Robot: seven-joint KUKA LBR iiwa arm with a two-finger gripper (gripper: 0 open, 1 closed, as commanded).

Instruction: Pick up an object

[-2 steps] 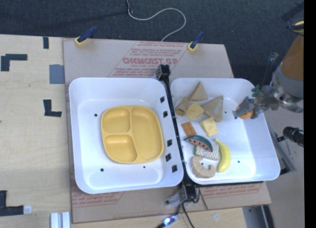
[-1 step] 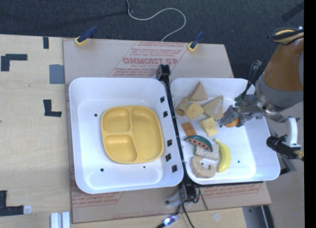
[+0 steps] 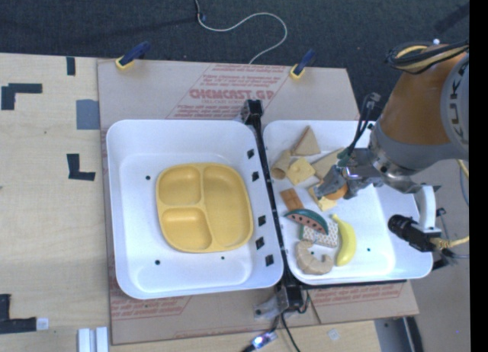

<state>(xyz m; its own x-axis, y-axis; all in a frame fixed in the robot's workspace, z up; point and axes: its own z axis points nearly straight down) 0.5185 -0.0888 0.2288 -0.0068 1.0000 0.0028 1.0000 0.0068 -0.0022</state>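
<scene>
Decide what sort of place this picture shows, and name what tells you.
Probably a robotics lab test bench: a grey and orange robot arm reaches over two shallow white plastic bins, one holding a yellow divided plastic plate, on clamped brown cardboard.

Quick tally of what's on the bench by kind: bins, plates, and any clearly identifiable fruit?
White bins: 2, left bin and right bin
Yellow divided plates: 1
Bananas: 1
Total: 4, leaving out the other toy food pieces, too jumbled to count.
</scene>
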